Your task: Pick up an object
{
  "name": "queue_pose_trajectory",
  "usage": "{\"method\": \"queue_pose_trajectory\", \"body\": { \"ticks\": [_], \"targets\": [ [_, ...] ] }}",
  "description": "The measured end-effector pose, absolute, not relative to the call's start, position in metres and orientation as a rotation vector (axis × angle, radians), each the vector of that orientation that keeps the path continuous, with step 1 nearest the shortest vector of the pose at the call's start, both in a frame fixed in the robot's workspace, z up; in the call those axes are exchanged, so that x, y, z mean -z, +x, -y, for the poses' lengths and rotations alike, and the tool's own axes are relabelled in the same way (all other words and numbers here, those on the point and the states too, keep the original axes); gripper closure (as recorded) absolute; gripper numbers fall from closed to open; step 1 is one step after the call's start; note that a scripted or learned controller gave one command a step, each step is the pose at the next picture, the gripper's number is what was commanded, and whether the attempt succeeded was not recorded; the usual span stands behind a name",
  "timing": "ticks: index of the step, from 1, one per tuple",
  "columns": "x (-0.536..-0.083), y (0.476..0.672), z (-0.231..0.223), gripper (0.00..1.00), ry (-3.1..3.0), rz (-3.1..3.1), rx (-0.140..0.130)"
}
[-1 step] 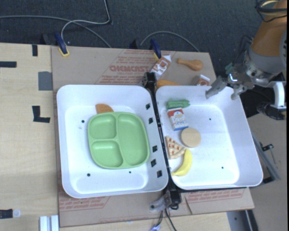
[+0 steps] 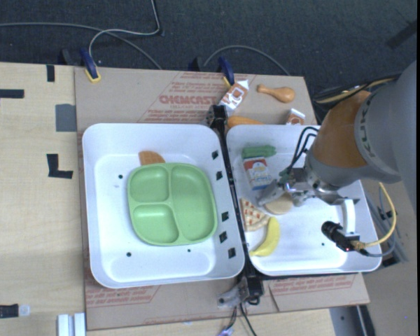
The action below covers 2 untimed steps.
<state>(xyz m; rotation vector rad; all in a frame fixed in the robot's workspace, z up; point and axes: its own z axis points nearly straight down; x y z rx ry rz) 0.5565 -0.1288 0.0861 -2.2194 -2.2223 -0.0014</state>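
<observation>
Jaws (image 2: 276, 200) low in right bin (image 2: 336, 257), spread unclear | curved yellow banana (image 2: 268, 239) | glossy green three-compartment plate (image 2: 172, 204)

The tabletop (image 2: 28, 208) carries a brown cardboard sheet (image 2: 182, 100). On the sheet sit two white bins: the left bin (image 2: 101, 208) and, touching its right side, the right bin (image 2: 301, 257). Beyond the right bin lies a tan drumstick-shaped toy (image 2: 275, 92).

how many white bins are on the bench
2. The left bin holds a green divided plate. The right bin holds a banana and other small items, with the gripper down among them.
</observation>
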Motion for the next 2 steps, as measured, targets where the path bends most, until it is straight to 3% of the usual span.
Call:
{"method": "queue_pose_trajectory", "body": {
  "ticks": [1,2],
  "targets": [
    [-0.096,0.557,0.129,1.00,-2.221,2.223,0.002],
    [-0.184,0.549,0.044,1.00,-2.218,2.224,0.001]
  ]
}}
